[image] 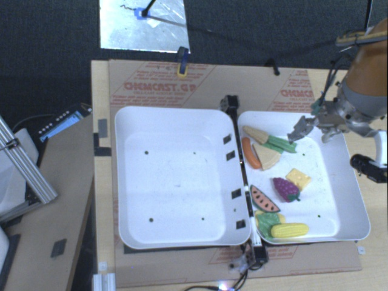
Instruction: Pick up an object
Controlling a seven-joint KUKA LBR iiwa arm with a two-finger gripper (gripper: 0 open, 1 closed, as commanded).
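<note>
Your grey two-finger gripper (311, 128) hangs over the right shallow white bin (348, 190), fingers apart and holding nothing, just beside the green-stalked plastic leek (271, 140) lying among the toy foods. It is probably lining up there for a descent.

Left bin (176, 174) open; right bin (339, 187) cluttered
</note>
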